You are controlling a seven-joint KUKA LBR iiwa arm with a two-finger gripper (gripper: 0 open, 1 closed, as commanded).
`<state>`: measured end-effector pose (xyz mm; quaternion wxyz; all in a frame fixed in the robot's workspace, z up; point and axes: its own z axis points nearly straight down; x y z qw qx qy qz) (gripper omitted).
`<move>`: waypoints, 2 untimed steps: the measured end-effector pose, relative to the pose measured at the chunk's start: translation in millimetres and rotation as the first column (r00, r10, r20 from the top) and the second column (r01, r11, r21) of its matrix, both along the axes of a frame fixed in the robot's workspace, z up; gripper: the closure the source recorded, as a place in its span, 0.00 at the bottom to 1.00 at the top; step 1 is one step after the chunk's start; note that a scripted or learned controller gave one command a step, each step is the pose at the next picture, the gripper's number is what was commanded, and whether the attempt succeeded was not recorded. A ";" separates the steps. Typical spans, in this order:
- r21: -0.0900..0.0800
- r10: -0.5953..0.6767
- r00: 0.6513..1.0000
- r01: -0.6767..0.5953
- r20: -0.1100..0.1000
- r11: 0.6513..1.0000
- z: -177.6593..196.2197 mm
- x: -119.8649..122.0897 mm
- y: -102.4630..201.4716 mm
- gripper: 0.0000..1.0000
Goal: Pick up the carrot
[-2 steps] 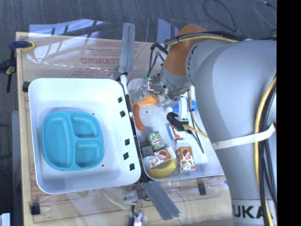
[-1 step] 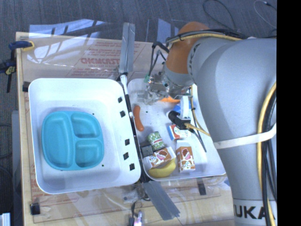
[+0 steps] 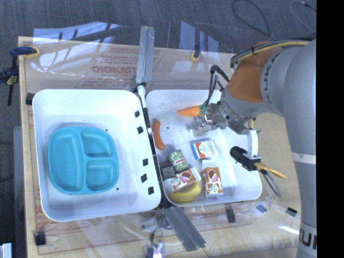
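Fingers: mine [image 3: 206, 117] hang low in the right bin, just beside the carrot's leafy end; whether they stand apart or together I cannot tell, the metal there is too tangled to read.
Carrot: orange, lying on its side near the right bin's far edge [image 3: 189, 111], tip toward the divider, green top toward me. Nothing shows it between my fingers, so I judge it not yet grasped.
Right bin: white and shallow [image 3: 252, 183]. A red-orange sausage [image 3: 158, 134] lies along its left wall. Toward the near edge sit a small red-and-white packet [image 3: 205, 149], a green can [image 3: 178, 160], a brown carton [image 3: 212, 181] and a banana [image 3: 186, 193] with another small carton [image 3: 181, 179] resting against it.
Left bin: white [image 3: 43, 104], holding a turquoise divided tray [image 3: 82, 160], well apart from my work.
Risk: I sit at the carrot's end, not over its middle; closing here could pinch only the greens, or nudge the smooth, tapered body so it rolls toward the far wall. Coming down off-line could also press a finger onto the bin floor.
Writing: red lettering on the clear sheet [image 3: 115, 69] behind the bins seems to read CHEMCAST, reversed; the package labels are too small to read.
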<state>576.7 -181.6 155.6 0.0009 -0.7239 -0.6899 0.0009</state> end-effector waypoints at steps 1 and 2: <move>-0.001 -0.399 0.917 0.399 -0.002 0.917 -14.1 -0.1 11.6 1.00; -0.001 0.208 0.978 -0.208 0.002 0.978 28.5 8.6 -12.6 1.00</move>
